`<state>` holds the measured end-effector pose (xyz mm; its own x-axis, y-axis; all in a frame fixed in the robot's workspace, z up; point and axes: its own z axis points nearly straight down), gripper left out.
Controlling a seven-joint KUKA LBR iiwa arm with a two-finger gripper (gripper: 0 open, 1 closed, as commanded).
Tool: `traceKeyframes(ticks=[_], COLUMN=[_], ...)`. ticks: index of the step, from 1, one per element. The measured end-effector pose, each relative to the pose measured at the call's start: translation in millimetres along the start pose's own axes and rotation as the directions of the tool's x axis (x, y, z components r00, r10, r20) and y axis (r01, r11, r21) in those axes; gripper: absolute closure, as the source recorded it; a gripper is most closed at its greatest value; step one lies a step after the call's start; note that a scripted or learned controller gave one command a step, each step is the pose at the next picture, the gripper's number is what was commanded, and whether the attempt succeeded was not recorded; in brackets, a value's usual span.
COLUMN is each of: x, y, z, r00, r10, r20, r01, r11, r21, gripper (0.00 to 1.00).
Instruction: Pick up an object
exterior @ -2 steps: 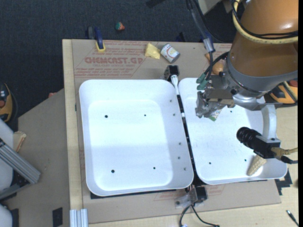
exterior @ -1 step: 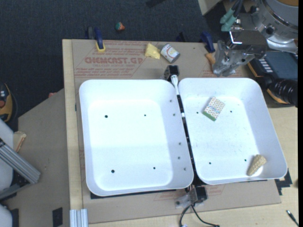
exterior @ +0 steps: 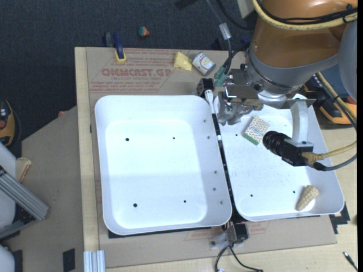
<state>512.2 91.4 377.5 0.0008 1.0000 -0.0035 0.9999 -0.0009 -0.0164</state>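
Overhead slanted view of two shallow white bins side by side on a bench. A grey arm [exterior: 300, 33] with an orange band reaches in from the right. Its gripper [exterior: 228, 115] hangs low over the upper left corner of the right bin [exterior: 261, 180], close against the divide with the left bin [exterior: 153, 169]. Whether the gripper is wide or narrow cannot be told from here, and nothing can be seen held in it. Just beside the gripper, to its right and a little lower in the frame, lies a small checked block [exterior: 256, 129], pale green and white, flat on the bin floor and turned at a slant. It looks light and probably soft or spongy, with low flat sides. The likely best hold is across its shorter width, from straight above. A ridged beige piece [exterior: 308, 198], cone-like, lies well apart in the bin's lower right corner; it looks light and stiff, and its taper could let it slip
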Motion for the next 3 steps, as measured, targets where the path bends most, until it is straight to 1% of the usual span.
traceKeyframes(ticks=[1, 2, 3], x=[19.0, 41.0, 54.2], y=[-34.9, -35.0, -34.7], z=[-2.7, -149.0, -27.6], r00=[1.0, 1.0, 1.0], r10=[-0.004, -0.004, -0.001], r20=[-0.004, -0.01, 0.001], r01=[0.004, 0.004, 0.001], r11=[1.0, 0.999, 1.0], r21=[-0.011, -0.035, -0.003], gripper=[1.0, 1.0, 1.0])
